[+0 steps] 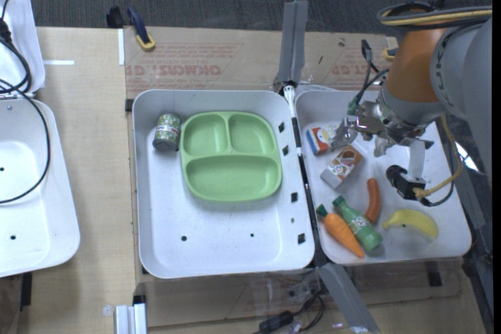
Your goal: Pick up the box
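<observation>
Approach is the step in hand, by my reading. Camera view: the arm (438, 59) reaches into the right bin (454, 242), with the gripper (362, 129) low over its upper half. The box (342, 167) lies tilted just below the gripper, beside a small carton (318, 139); nothing sits between the fingers. The next move likely calls for centring over the box and descending. Wrist hardware hides the fingertips, so whether the claw stands wide or narrow cannot be told. A carrot (343, 235), bottle (358, 222), sausage (373, 199) and banana (412, 222) crowd the bin's lower part.
</observation>
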{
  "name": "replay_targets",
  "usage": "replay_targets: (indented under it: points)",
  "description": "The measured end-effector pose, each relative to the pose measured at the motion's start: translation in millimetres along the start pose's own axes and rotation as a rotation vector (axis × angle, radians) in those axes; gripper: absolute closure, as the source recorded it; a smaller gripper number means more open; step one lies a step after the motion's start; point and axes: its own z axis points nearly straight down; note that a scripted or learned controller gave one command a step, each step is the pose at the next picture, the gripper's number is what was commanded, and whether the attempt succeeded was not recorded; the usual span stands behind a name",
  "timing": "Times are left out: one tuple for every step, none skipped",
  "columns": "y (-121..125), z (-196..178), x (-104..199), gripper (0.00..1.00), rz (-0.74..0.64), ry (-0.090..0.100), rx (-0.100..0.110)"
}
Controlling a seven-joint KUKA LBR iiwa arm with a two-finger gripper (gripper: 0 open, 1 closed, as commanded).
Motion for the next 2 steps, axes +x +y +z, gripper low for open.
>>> replay_targets:
  points:
    - [41.8,21.0,9.7,0.0,0.041,0.001,-0.011]
    - [0.0,20.8,2.9,0.0,0.368,0.006,-0.014]
